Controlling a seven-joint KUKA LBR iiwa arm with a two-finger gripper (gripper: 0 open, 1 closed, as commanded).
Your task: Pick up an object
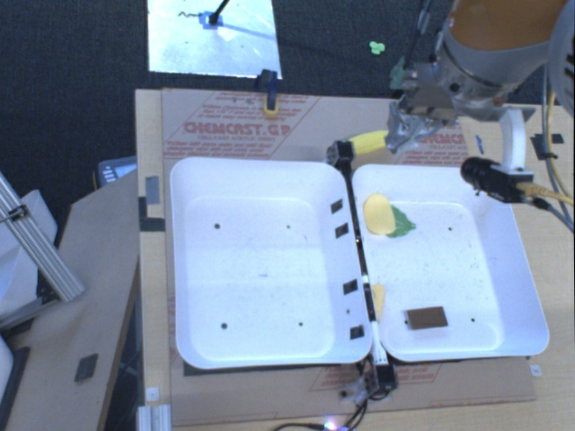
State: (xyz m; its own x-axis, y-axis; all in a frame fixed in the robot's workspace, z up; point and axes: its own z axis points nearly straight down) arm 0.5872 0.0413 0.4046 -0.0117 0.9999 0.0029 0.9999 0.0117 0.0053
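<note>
Nearest the camera, at about 6 o'clock in the right-hand bin (pixel 503 241), lies a small brown block (pixel 426 318), flat and rectangular, well apart from everything else. Just to its 10 o'clock, a pale yellow sliver (pixel 378 300) is tucked against the black hinged divider (pixel 358 250) between the two bins. Farther back, at about 11 o'clock in the same bin, a rounded yellow piece (pixel 378 214) rests touching a thin green scrap (pixel 402 224) that spreads out at its 4 o'clock side. The left-hand bin (pixel 260 259) shows bare white floor with a few dark dots.

Beyond the bins' far rim, on the cardboard-covered table (pixel 225 124), the pincer (pixel 406 138) hangs at 12 o'clock of the right bin, next to a yellow-handled tool (pixel 367 142) that lies across the rim. Whether its fingers are apart or together I cannot tell; the metal there is a blur, and nothing is seen between them.

The risks, as I judge them: the pincer sits outside the bin, so a straight descent would meet the rim or the tool rather than an object. The yellow piece looks smooth and domed, likely to slip out sideways, and the green scrap is too flat to grip. The brown block seems the soundest choice, though low and easy to overshoot.
</note>
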